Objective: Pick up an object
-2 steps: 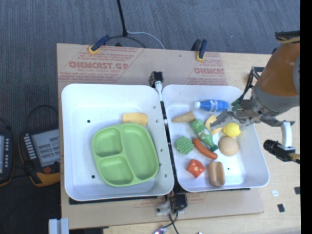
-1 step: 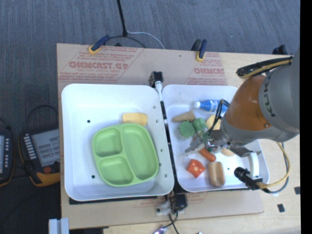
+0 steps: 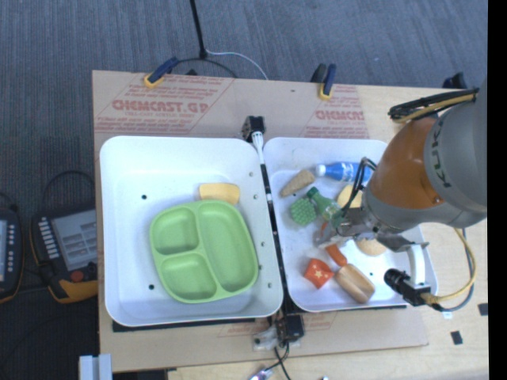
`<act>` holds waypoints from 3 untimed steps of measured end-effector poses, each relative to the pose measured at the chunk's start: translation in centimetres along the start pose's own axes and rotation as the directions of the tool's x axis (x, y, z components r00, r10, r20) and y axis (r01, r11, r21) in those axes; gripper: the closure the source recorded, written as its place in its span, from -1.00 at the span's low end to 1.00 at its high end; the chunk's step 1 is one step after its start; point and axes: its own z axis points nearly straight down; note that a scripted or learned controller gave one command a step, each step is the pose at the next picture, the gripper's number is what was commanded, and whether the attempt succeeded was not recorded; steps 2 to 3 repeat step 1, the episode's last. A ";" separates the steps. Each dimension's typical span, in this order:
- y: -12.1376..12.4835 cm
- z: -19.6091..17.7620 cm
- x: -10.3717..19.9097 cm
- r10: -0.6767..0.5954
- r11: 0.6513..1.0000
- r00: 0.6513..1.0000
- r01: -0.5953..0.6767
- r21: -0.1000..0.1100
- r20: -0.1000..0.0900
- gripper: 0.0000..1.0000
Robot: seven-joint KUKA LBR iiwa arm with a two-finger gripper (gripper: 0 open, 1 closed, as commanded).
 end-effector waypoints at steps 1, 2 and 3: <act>-2.4 -8.0 8.6 0.335 0.942 0.942 -0.335 0.008 -0.003 1.00; -2.4 -8.0 8.6 0.335 0.942 0.942 -0.335 0.008 -0.003 1.00; -2.4 -8.0 8.6 0.335 0.942 0.942 -0.335 0.008 -0.003 1.00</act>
